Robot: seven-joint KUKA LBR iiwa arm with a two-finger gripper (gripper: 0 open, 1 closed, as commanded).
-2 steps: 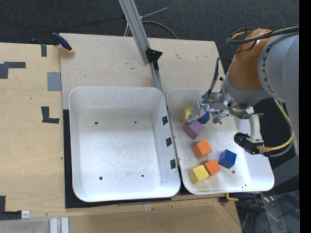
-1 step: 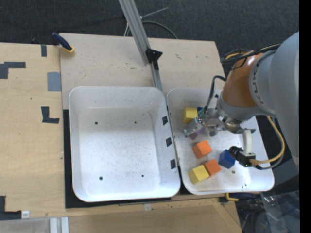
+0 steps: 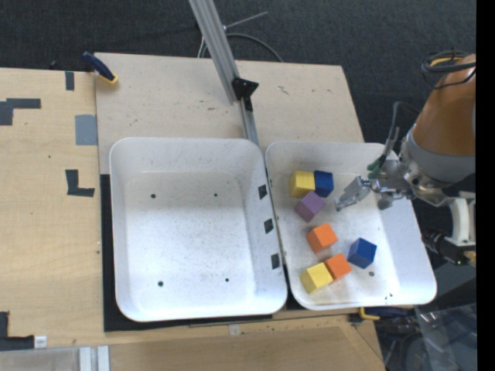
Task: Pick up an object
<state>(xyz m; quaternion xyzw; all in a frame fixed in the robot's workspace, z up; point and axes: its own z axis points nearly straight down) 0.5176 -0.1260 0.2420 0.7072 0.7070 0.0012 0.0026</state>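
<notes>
Overhead, the grey arm with the orange band point(image 3: 448, 107) reaches in from the right, and its tool point(image 3: 357, 193) hangs over the right-hand shallow white bin point(image 3: 406, 277), near that bin's upper middle; whether the tool is released or clenched cannot be told from this slant, and no block is seen in it.

Seven small blocks lie in that bin, all to the left of or below the tool; a yellow cube point(image 3: 303, 182) and a dark blue cube point(image 3: 323, 182) sit touching side by side, just left of the tool and closest to it; a pale purple cube point(image 3: 310, 205) lies just below that pair, a little further left of the tool; an orange cube point(image 3: 322, 236) rests below the purple one, nearer the bin's centre; a second blue cube point(image 3: 361, 252) lies almost straight below the tool, well apart from it; a second orange cube point(image 3: 337, 266) and a second yellow cube point(image 3: 316, 277) sit touching each other by the near edge, furthest from the tool.

Left of all this stands the other shallow white bin point(image 3: 124, 207), edge to edge with the first on the pale wooden worktop point(image 3: 155, 99); a slanted metal rail point(image 3: 216, 41) crosses the worktop above the seam between them.
</notes>
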